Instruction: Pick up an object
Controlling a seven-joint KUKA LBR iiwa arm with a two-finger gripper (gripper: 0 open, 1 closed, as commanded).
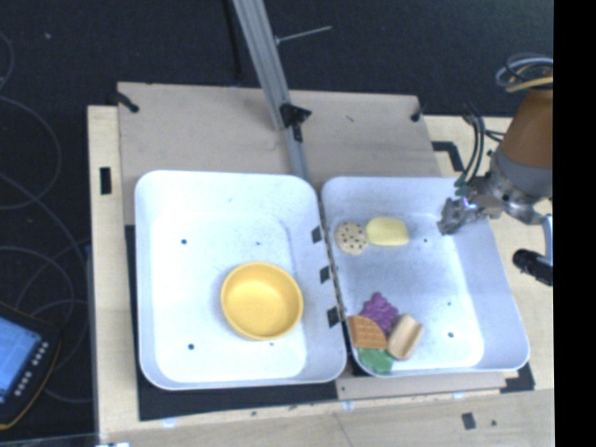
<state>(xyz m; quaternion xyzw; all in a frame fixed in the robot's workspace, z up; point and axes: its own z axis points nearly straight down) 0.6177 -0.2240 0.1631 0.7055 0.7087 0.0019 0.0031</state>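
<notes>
Two white bins sit side by side on the counter (107, 250). The left bin (168, 203) has a yellow bowl (262, 300) in it, near the middle and a bit toward the front. The right bin (484, 333) has small toy foods. A round cookie (350, 238) with dark dots lies near the wall between the bins, and a pale yellow lemon shape (387, 232) lies touching it on its right. Down in the front corner there is a little heap: purple grapes (379, 308), an orange waffle piece (367, 332), a tan bread roll (404, 336) and something green (376, 361) peeking out under them. The jaws (456, 215) are at the back right edge of the right bin, near the lemon shape but apart from it, and nothing is between them. They are too small and dark here to say if they are open or closed, so I cannot tell. The lemon shape looks like the easiest thing to pick. It is probably light and hard, like plastic, and its smooth round skin may be slippery. A good place to pinch it would be across its short middle, staying off the cookie. The heap would be harder, since the pieces lean on each other.
</notes>
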